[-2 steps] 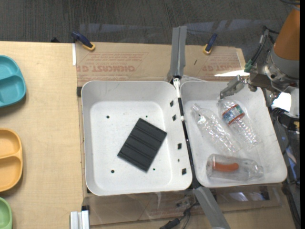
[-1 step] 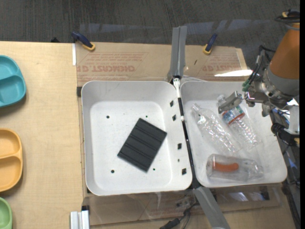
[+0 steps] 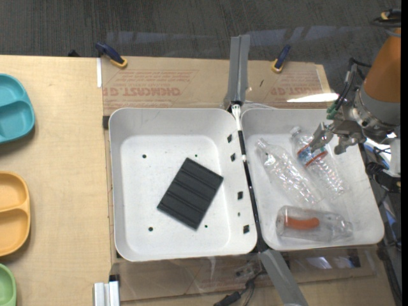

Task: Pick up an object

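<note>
Camera view, fixed overhead, slanted.

Table (image 3: 57, 81): pale wood, carrying two shallow white bins side by side over a cardboard sheet (image 3: 166, 85) held by clamps.

Left bin (image 3: 118, 190): one flat black ribbed slab (image 3: 190, 192), lying at an angle near the middle.

Right bin (image 3: 376, 228): three clear plastic bottles. One with a red-and-blue label (image 3: 319, 161) lies in the upper part, long axis running from upper left to lower right. A crumpled one (image 3: 287, 171) lies just beside it to the left, roughly parallel. A third (image 3: 313, 223), with something orange inside, lies crosswise near the front wall.

Gripper (image 3: 328, 142): at the end of the arm entering from the right, over the upper right of the right bin. The fingers look spread, straddling the upper end of the labelled bottle; nothing is visibly clamped. That bottle lies directly beneath and extends away toward the lower right, so a straight descent looks the likeliest approach.

Hard to make out: the fingertips against the clear plastic; whether they touch the bottle cannot be told. The arm is cut off at the frame's right edge.
</note>
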Robot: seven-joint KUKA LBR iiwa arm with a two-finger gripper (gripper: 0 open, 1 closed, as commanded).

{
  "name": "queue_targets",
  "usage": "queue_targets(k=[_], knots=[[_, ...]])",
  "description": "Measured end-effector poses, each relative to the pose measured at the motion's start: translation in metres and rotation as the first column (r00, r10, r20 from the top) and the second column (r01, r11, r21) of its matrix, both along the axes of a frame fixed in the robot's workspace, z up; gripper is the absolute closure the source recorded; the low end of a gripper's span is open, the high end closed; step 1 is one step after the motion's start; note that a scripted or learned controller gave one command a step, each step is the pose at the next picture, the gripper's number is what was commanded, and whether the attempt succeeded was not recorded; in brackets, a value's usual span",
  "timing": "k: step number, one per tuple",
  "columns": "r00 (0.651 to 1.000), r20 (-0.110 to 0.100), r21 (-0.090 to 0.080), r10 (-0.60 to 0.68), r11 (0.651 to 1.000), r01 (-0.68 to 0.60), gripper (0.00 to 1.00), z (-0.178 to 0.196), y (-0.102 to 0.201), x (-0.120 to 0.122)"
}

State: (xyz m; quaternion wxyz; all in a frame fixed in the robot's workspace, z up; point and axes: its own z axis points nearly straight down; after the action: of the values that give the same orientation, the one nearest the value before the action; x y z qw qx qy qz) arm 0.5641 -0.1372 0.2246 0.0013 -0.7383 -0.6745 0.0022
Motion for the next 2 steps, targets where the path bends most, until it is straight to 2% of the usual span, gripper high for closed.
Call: queue_targets(k=[1,2], knots=[[0.995,0.005,-0.001,0.1,0.995,-0.1,1.0,0.035,-0.052,-0.003],[0.998,0.004,-0.001,0.069,0.998,-0.069,1.0,0.096,-0.06,0.011]])
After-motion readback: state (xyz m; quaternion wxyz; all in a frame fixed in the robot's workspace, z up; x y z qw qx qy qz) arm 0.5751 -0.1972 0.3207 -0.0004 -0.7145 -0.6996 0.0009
